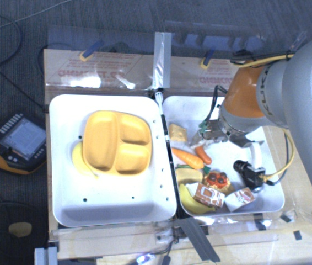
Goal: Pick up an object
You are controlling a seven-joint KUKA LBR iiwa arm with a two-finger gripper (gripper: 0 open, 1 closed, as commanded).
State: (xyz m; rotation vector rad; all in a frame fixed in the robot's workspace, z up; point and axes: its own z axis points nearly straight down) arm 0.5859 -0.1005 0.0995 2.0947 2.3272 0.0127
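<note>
- Dark carpet [12, 48] covered the floor around the bench, and a handheld control unit [15, 142] with an orange edge lay on it to the left.
- Brown cardboard [106, 65] showed beyond the far edge of the two bins, which sat side by side with their rims touching.
- Most of the left bin [62, 203] was taken up by a yellow divided tray [117, 142], lying flat towards the far side. A paler yellow thing [78, 158] stuck out from under the tray's left edge.
- The right bin [274, 203] held all the loose pieces, crowded into its left and near parts.
- The grey arm [294, 87] with its orange band came in from the right, and the gripper [206, 137] hung low over the middle of the right bin.
- I could not tell whether the gripper was open or closed, and I saw nothing held in it.
- A short carrot [203, 154] lay just on the near side of the gripper, close enough that I could not tell whether they touched.
- A long carrot [186, 158] lay slantwise just to its left.
- A pale yellow block [178, 132] sat farther back against the bin's left wall.
- A banana [192, 202] curved along the near left corner, with a small printed box [210, 195] resting against it.
- A red and orange toy [216, 179] sat just beyond the box, and a white carton [243, 197] lay to its right.
</note>
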